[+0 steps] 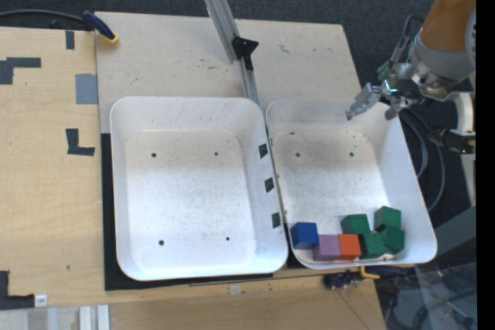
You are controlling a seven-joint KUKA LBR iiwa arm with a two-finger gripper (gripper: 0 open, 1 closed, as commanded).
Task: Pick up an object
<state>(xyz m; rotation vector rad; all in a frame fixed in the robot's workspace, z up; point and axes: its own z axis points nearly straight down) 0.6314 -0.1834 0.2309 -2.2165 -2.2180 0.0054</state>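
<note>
Two-finger metal gripper (377, 100), fingers apart and holding nothing, above the far right rim of the right shallow white bin (402, 166). Small blue (304, 234), purple (329, 246), orange (349, 245) and green (375, 232) blocks cluster in its near right corner.

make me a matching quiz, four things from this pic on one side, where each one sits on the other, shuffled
Things:
1. blue block
2. purple block
3. gripper
4. orange block

Places:
A. above the right bin's far right corner
B. between the purple block and a green block
C. leftmost in the cluster
D. between the blue and orange blocks

Pairs: 1-C, 2-D, 3-A, 4-B
</note>
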